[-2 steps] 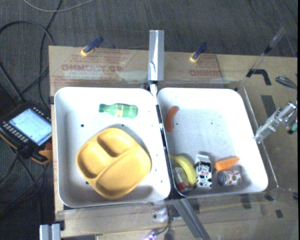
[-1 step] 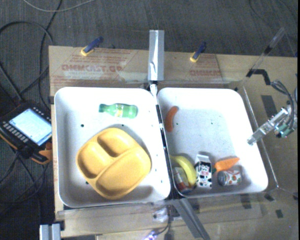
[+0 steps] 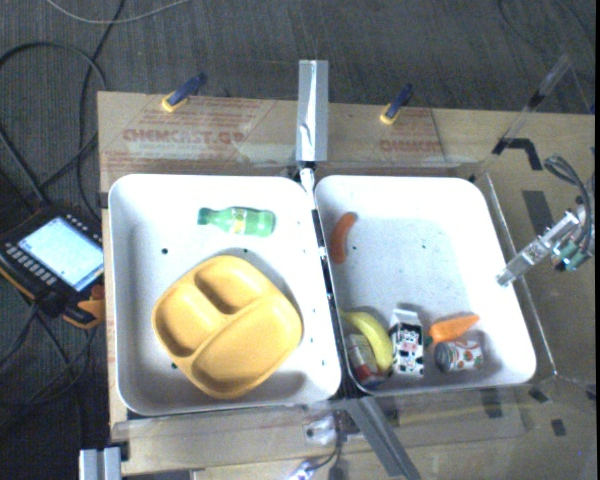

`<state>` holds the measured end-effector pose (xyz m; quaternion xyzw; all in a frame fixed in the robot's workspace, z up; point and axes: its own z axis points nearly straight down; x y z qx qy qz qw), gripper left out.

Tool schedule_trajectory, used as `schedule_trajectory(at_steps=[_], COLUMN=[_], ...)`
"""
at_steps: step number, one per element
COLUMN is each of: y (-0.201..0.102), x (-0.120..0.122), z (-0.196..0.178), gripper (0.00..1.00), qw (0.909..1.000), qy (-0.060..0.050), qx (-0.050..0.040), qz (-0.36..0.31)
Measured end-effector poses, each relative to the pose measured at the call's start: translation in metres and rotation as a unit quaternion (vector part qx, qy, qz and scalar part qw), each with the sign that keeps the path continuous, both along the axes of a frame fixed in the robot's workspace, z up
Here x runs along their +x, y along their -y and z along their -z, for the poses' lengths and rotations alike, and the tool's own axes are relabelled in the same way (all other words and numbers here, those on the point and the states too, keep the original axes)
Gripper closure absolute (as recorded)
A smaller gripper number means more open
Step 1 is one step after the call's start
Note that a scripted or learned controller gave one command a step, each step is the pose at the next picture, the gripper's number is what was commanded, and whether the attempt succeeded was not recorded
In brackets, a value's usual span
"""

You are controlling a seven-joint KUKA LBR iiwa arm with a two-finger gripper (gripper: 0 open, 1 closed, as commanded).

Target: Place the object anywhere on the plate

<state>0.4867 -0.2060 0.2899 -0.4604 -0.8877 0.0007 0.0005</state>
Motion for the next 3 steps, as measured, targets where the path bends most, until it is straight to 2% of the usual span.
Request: schedule_trajectory(at_steps=[1, 2, 3], y=[0.017, -0.009, -0.010], x=[-0.002, -0.003, -0.002], z=[0.035, 0.098, 0.090], gripper=[1.00, 1.00, 1.00], qw=[0.9874, 0.9787, 0.9790], qy=[-0.001, -0.001, -0.003], qx=[-0.0002, -0.0007, -0.0009], qz=[0.158, 0.205, 0.204])
